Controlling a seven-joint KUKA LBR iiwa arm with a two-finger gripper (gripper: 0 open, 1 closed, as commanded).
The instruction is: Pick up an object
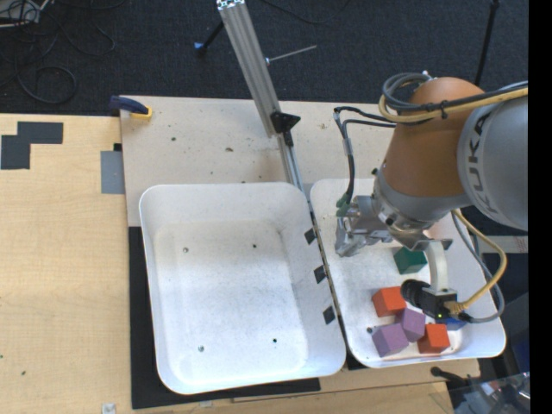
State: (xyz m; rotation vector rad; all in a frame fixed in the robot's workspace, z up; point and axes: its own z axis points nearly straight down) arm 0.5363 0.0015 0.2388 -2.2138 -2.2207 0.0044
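Gripper (352, 238) seen near right bin (483, 339) left wall; finger state cannot be told. Blocks clustered toward near right corner, apart: orange block (388, 301) nearest.

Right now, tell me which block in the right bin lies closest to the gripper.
The green block. It lies just beside the gripper, higher in the view than the rest; the orange blocks and purple blocks cluster lower, near the bin's front corner.
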